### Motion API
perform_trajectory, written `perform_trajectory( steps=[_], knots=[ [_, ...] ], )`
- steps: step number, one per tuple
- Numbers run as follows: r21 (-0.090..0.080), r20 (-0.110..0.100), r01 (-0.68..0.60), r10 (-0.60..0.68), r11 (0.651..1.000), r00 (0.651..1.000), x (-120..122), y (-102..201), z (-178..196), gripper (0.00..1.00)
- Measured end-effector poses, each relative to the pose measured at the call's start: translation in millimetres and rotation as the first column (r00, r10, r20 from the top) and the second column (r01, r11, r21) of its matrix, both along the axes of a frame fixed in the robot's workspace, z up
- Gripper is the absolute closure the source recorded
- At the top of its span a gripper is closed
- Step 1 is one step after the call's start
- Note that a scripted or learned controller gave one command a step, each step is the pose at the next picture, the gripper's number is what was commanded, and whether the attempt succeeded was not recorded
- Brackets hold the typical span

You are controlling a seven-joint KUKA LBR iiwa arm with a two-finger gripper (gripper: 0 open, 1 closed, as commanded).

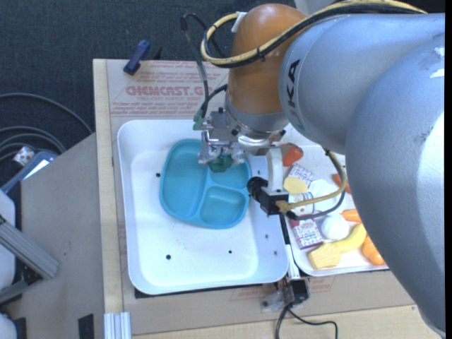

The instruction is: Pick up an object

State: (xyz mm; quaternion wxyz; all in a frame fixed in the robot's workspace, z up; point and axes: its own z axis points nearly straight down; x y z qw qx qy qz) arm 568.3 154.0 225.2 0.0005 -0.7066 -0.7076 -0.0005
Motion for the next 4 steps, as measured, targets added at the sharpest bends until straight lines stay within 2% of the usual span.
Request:
perform_trajectory(
  steps=[1, 2, 3, 4],
  knots=[
    [-0.002, -0.004, 0.002, -0.002, 1.000, 1.000, 18, -65, -21, 1.00],
    [0.000, -0.001, 0.000, 0.000, 1.000, 1.000, -13, -2, 9, 1.00],
    [-0.001, -0.004, 0.002, -0.002, 1.000, 1.000, -8, -80, -2, 1.00],
    [0.000, -0.001, -0.001, 0.001, 1.000, 1.000, -31, 41, 1, 1.00]
  ],
)
